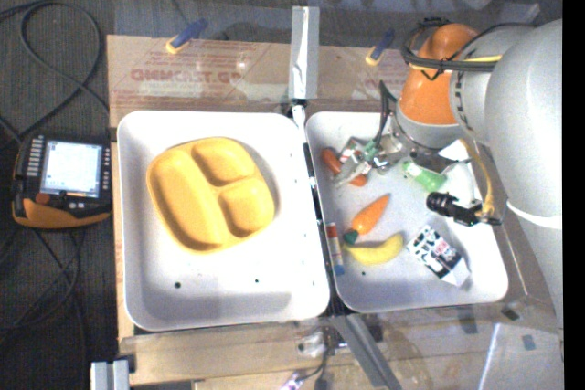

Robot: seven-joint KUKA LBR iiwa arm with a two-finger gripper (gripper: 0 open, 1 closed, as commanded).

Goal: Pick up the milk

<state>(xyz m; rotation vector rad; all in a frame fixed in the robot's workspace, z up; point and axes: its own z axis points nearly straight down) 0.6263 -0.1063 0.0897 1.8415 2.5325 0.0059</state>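
1. In the right bin [494, 288], the gripper [358, 162] sits at 10 o'clock, just beside an orange-red piece [331, 160] near the left wall, so you have little room there.
2. The carrot [370, 213] and banana [377, 249] crowd the middle and 7 o'clock; a marker [335, 249] lies along the left wall beside them.
3. The milk [437, 251] lies at 5 o'clock; bare floor shows between it and the banana, and below it.
4. The arm [512, 114] covers 1 to 3 o'clock, with a green item [422, 176] and black fitting [452, 207] under it.
5. In the left bin [137, 288], the yellow tray [212, 192] fills the middle; you have a free strip from 5 to 7 o'clock.
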